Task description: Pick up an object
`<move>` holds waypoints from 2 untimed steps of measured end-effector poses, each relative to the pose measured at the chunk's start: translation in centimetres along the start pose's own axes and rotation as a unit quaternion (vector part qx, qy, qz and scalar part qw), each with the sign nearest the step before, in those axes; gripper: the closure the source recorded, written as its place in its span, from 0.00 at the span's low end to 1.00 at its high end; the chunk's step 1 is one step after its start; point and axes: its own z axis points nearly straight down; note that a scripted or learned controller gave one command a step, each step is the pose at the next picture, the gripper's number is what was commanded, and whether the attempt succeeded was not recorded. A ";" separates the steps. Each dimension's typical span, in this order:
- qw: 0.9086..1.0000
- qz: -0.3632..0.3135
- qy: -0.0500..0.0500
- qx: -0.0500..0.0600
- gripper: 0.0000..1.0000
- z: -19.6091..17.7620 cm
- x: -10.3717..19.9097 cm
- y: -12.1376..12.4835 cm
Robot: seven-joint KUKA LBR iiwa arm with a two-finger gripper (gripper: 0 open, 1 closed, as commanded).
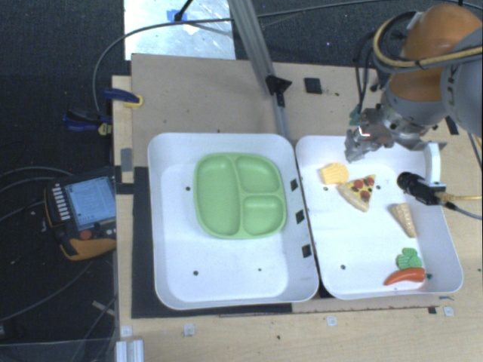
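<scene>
Grey metal, my gripper [361, 145] hangs over the far side of the right bin [445, 247], just inside its far wall and towards the corner nearest the other bin. From this slant I cannot tell whether it is spread or pressed together, and I see nothing held in it.

Closest to me is a yellow block [333, 173], lying just below and a little left of the gripper and apart from it. It is squat, so it has no clear long axis; its edges sit slightly askew to the bin walls.

Just beside the block, on its right and a touch nearer the camera, lies a pizza slice [359, 191], flat with its red topping upward. Its tan edge runs down the lower left side, and its length slants from upper right to lower left.

Further out, towards the right wall, a beige cone [404, 219] lies on its side. Its long axis runs from upper left to lower right, with the wide end at the upper left and the narrow end towards the near right corner.

In that near right corner is an orange-red vegetable [406, 275] with a green top, its body lying roughly along the near wall.

Well apart, the left bin [170, 262] holds a green divided plate [240, 194]
</scene>
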 end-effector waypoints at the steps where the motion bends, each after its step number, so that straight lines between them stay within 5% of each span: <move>1: 1.000 0.000 0.000 0.001 1.00 -0.4 6.0 -1.8; 2: 1.000 -0.001 0.001 0.001 1.00 -1.2 11.1 -2.6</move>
